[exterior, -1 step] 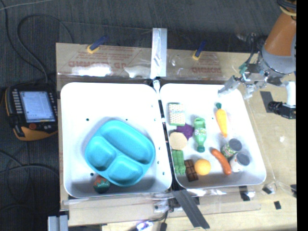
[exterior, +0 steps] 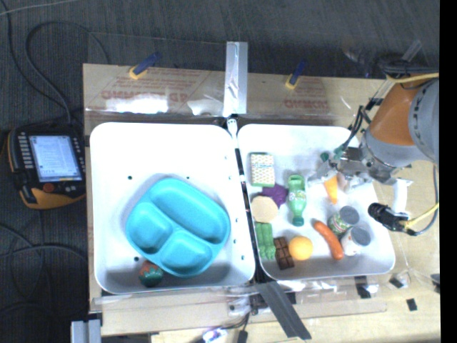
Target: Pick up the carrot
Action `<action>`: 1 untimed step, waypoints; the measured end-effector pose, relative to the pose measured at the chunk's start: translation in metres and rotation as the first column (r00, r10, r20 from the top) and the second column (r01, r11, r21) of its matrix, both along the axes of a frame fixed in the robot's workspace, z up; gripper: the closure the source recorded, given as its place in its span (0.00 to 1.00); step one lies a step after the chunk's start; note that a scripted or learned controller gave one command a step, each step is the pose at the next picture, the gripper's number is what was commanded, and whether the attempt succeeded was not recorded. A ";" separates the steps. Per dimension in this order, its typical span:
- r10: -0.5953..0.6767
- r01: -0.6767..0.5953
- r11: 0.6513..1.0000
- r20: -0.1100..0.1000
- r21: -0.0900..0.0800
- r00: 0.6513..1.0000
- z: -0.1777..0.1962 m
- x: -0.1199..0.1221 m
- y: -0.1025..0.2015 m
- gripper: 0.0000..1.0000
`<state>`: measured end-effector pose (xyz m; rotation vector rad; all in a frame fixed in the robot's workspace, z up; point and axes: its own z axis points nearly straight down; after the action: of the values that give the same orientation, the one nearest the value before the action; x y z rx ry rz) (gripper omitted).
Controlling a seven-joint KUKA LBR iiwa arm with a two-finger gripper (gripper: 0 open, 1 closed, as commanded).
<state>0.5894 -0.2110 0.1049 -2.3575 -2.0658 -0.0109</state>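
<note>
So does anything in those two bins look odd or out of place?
One thing: the blue divided tray sits askew in the left bin, with a small round red-and-green item tucked against its lower edge. The right bin's items, carrot included, lie loosely jumbled, nothing spilled.

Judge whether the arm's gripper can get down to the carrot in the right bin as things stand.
Probably yes: the carrot lies uncovered from above, near the gripper. A can and an orange crowd its sides.

the gripper hangs over the right bin, at 2 o'clock in it. the carrot lies at 5 o'clock, beside an orange.
</note>
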 end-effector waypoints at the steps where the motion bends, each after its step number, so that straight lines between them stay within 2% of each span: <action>1: 0.001 -0.001 1.000 -0.006 -0.002 1.000 0.005 -0.001 -0.001 1.00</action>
<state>0.5883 -0.2118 0.1103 -2.3547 -2.0659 -0.0021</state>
